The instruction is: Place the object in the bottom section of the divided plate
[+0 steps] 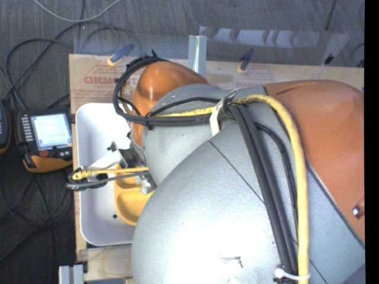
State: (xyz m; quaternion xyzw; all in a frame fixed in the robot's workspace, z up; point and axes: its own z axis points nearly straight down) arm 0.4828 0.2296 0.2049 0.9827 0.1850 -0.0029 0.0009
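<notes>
While the grey arm with its orange band covers most of the tabletop from the right, a white bin lies by the tabletop's left edge. Black and yellow cables run along the arm. A yellow divided plate shows partly inside the bin, under the wrist. Whether the end effector is open or closed cannot be told, and no grasped object can be made out.
</notes>
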